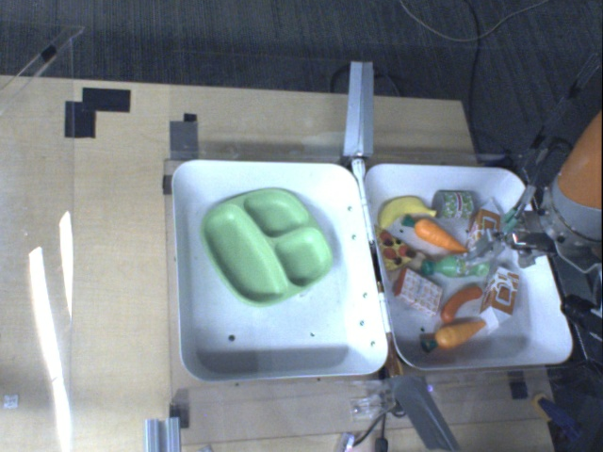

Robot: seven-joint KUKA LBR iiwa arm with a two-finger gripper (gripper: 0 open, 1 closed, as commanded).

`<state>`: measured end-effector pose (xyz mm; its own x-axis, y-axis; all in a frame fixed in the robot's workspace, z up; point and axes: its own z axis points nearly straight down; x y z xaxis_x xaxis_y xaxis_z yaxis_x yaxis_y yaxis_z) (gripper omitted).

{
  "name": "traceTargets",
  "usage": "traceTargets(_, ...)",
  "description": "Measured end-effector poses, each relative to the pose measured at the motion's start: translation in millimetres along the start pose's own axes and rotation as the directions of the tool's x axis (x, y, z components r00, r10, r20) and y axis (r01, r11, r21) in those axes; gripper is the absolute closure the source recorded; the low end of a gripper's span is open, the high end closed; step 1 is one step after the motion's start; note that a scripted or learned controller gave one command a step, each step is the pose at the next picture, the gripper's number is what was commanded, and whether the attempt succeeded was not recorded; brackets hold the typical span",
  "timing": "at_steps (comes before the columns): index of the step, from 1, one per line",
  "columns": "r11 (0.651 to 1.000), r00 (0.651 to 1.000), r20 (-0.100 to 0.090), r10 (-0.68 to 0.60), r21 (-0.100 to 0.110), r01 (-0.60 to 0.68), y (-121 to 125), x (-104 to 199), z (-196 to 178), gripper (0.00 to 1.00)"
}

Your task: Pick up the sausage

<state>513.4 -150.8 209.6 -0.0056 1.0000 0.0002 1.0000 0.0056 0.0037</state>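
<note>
Down at the near edge, a metal bracket (415,412) pokes out from under the junction of the two bins. Just above it sits the right bin (537,342), and it's crowded. Nearest its front wall lies a carrot (460,332), orange with a dark green end, pointing left. Right behind it, touching or almost touching, is the sausage (462,300), reddish-brown, curved, lying at a slant in the middle of the bin's near half. A waffle-patterned cracker (418,291) rests just to its left, and a white-and-orange packet (501,291) just to its right.

Further back: a second carrot (439,235), a yellow banana (402,210) by the divider, a small green can (454,203) near the far wall, and a greenish bottle (456,268) lying across the centre.

And the gripper (492,243) reaches in from the right, low over the clutter near that bottle, behind the sausage and apart from it. Whether the fingers are open or closed, I can't tell; they blur into the items beneath. Nothing is visibly held between them.

Over in the left bin (198,337), a green divided plate (268,245) sits alone. Pale wooden surface (113,252) all around, with black tape marks (94,108) at the far left.
</note>
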Motion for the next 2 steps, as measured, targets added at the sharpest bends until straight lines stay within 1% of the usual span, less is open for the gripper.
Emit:
traceTargets(1,0.994,0.994,0.001,-0.109,-0.002,0.109,1,6,22,0.0)
traceTargets(2,0.997,0.997,0.0,-0.08,0.0,0.08,-26,19,71,0.0)
